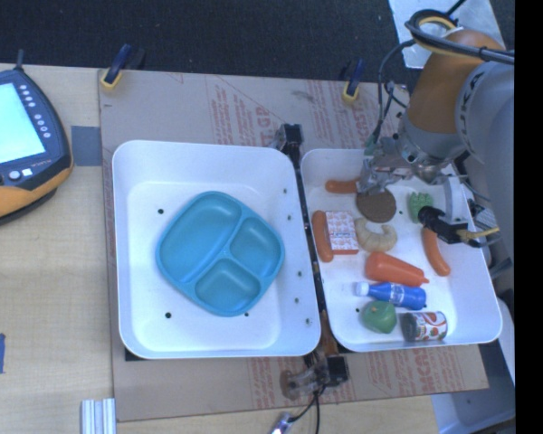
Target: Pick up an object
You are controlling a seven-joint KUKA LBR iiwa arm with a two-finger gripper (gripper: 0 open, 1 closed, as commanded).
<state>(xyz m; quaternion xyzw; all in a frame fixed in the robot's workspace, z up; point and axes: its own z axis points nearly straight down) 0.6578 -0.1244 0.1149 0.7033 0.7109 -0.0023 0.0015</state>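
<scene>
Camera view: fingers (374, 184) pinch a flat, round brown disc (376, 206); right bin (489, 287) beneath.

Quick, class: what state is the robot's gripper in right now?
Gripper: cannot be told; it sits low over the right bin, just above a brown disc.

The grey arm (484, 98), orange band above its wrist, reaches in from the right and bends down over the far edge of the right bin (489, 324), its gripper (373, 181) low near that bin's far left corner.
</scene>
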